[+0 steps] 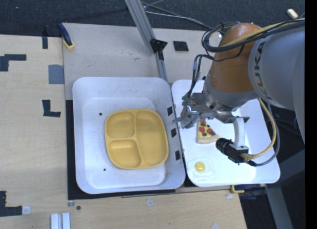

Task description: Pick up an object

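A toy pizza slice [205, 133] lies in the right bin [262, 173], near its middle. Toward the bin's front left rests a toy fried egg [200, 167]. My gripper [188, 116] hangs over the left part of the right bin, just left of the pizza slice and close to the bin's left wall. The arm's orange band and grey wrist cover the back of that bin. I see nothing held in the gripper.
In the left bin [89, 99] sits a yellow divided plate [136, 138]. A slanted metal pole [141, 17] rises behind the bins. A black cable plug [231, 149] on the arm hangs just right of the pizza slice.
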`<state>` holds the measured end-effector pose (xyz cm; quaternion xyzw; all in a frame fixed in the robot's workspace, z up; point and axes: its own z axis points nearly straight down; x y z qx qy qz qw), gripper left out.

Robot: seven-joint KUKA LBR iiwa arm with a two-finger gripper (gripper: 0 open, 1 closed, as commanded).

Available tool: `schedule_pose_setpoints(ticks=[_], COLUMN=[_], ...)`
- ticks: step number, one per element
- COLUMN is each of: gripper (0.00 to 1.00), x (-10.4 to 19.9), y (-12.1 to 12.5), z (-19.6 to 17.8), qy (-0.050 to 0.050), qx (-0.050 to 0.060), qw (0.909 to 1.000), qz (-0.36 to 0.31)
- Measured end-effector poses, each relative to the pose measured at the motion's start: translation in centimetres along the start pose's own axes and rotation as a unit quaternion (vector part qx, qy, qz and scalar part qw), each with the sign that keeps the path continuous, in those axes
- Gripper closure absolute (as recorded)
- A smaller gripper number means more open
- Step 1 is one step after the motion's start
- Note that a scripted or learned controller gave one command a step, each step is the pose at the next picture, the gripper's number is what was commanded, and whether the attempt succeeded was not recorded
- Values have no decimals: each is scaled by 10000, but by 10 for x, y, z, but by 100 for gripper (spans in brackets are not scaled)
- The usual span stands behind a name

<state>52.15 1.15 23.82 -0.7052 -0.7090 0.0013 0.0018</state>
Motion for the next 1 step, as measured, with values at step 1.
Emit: schedule_pose_setpoints(ticks=[1], gripper=[100], x=[47], y=[-16], z=[14], qy=[-4], qx=[0], qw=[10000], qz=[2])
